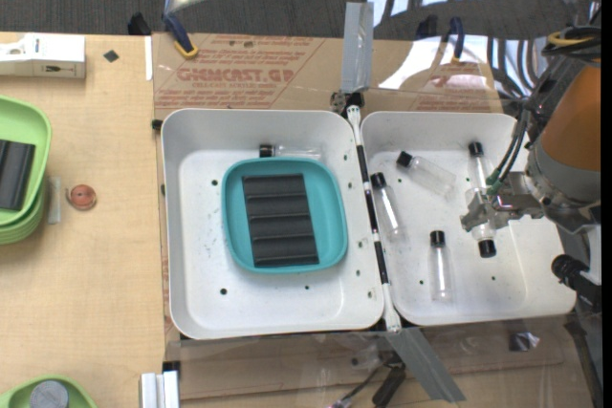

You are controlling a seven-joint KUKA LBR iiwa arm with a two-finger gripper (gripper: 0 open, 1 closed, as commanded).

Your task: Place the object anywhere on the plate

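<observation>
Right now the gripper (481, 217), its grip impossible to judge, hovers over a vial (487, 229) lying top-to-bottom, with the teal plate (330, 215) far left.

This looks like a robotics lab: a pale wooden bench (86, 301) carries two shallow white plastic bins (191, 301) taped to brown printed cardboard (249, 72), clear glass vials with black caps (426, 171), and bundled cables (512, 62) behind.
</observation>
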